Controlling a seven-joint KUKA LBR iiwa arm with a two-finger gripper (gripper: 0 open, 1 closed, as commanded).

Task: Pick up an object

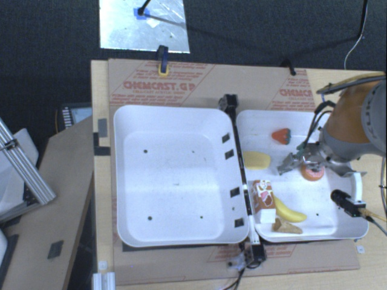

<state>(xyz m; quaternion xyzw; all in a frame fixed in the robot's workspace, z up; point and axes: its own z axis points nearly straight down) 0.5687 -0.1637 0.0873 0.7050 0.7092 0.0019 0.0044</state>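
Arm's wrist hides half the orange round piece (312,173); jaws' spread — cannot tell — beside it, strawberry (281,136) above.

Two smooth, faintly glossy white plastic bins (175,180) on matt brown printed cardboard (199,83) over a pale wooden worktop (98,89). Crinkled, shiny foil-like sheet (144,17) on dark matt rough fabric (48,41). Glossy yellow plastic-looking banana (289,211).

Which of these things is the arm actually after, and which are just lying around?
For the job, in the right bin: strawberry, yellow piece, banana, carton, orange-white round thing, gripper.

Just there: left bin, cardboard, foil sheet.
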